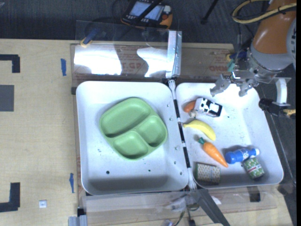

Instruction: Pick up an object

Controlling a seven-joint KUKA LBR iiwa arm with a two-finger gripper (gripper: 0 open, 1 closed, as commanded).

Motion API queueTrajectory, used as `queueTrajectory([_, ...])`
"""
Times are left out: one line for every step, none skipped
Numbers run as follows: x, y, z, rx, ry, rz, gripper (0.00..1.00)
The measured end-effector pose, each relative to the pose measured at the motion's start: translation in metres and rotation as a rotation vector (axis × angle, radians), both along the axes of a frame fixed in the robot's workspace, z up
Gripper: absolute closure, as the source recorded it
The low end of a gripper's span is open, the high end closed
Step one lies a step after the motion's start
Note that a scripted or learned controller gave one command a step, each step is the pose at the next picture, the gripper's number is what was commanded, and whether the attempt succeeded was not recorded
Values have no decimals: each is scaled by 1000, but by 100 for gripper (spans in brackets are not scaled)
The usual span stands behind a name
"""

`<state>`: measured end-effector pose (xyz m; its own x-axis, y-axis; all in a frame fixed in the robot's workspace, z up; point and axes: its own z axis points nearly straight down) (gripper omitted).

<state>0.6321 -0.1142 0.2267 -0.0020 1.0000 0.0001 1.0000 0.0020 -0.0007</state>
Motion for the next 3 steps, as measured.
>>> queueTrajectory([-56,18,-77,1,-1,208,0])
queueTrajectory([-101,36,-21,1,1,58,0])
queueTrajectory([-101,17,-140,1,-7,-135,0])
